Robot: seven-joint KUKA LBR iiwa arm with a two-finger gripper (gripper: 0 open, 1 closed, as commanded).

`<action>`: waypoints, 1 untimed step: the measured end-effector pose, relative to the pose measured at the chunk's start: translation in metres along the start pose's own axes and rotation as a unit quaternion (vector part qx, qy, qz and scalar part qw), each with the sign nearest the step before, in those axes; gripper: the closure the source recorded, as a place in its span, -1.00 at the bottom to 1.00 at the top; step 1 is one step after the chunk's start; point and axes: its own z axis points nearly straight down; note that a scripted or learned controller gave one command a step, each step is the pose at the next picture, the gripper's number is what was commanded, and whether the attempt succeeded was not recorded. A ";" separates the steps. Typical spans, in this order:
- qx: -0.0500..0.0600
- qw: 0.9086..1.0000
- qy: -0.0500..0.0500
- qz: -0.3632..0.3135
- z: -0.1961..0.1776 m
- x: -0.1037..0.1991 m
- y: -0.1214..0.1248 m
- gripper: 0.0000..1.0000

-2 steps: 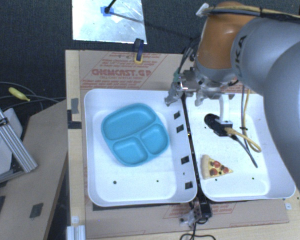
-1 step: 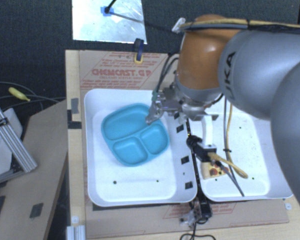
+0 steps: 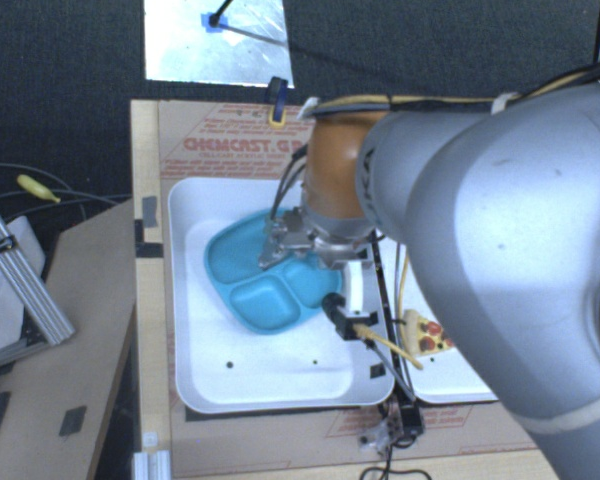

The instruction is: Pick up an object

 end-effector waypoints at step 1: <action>0.003 1.000 -0.001 0.003 -0.092 -0.045 -0.064 -1.00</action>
